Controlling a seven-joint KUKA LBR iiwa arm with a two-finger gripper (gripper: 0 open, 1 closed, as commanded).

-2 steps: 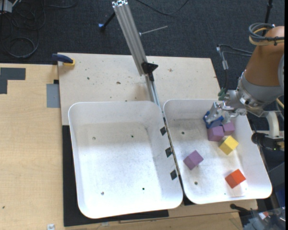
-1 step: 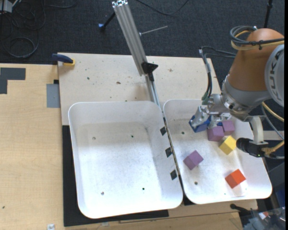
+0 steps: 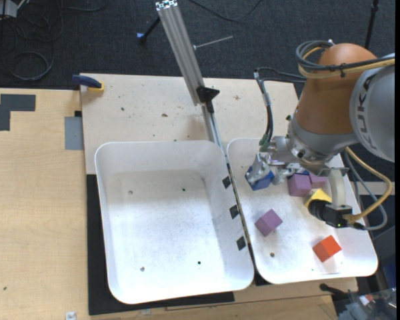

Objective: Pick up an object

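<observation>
One word (on the arm (image 3: 380,112)): "KUKA".

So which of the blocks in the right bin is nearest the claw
The blue block, right at the claw by the bin's left wall; the purple ones and the orange one lie farther off.

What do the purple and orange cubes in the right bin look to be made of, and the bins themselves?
Purple cube: probably foam or painted wood, with a matte face, no glare and slightly soft edges.
Orange cube: likely the same, flat colour with no shine.
Right bin and left bin: likely moulded plastic, smooth white with rounded corners and a thin rolled rim, speckled with scuffs.
</observation>
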